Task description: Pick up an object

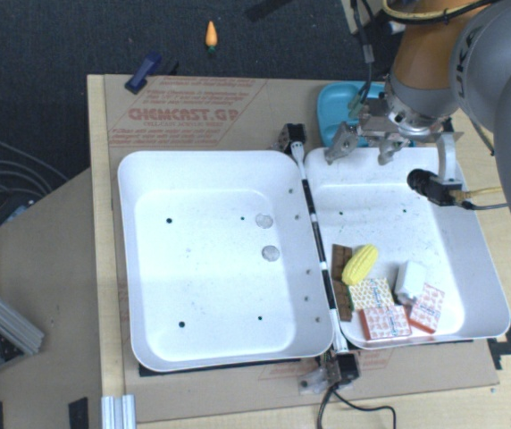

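Note:
My gripper (361,151) hangs over the far edge of the right bin (456,239), its two fingers spread apart with nothing between them. Near the front of that bin lies a yellow corn-shaped toy (360,264). Beside it sit a white block (410,280), a red and white checkered packet (380,309), another red and white packet (427,307), and a dark brown bar (342,281) along the left wall. All of these lie well in front of the gripper.
The left bin (148,266) holds two small round grey discs (267,237). A light blue object (338,110) lies on the bench behind the gripper. A blue item (142,73) and a small orange piece (211,34) sit beyond the bench's far edge.

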{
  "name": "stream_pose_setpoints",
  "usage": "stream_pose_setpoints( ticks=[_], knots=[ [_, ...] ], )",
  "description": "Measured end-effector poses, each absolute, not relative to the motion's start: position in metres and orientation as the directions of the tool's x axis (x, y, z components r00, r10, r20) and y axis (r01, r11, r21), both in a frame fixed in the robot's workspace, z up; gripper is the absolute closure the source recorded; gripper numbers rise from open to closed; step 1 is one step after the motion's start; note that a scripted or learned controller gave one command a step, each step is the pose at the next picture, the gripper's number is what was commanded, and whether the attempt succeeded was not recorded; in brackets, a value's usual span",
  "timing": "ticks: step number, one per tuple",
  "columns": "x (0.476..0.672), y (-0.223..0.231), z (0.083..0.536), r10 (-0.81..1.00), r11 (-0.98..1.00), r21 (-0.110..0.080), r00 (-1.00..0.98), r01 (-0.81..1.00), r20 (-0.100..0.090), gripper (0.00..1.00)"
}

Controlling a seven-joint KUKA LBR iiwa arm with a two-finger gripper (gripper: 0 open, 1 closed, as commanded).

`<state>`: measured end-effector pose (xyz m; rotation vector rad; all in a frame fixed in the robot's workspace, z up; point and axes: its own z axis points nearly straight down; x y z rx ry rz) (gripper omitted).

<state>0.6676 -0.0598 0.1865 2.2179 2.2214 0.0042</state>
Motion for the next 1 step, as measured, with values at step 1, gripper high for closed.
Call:
stream_pose_setpoints(
  ticks=[1],
  knots=[
    [0.6659,-0.0953,0.0841,1.0,-0.001,-0.003,0.001,1.0,0.001,0.0]
  ],
)
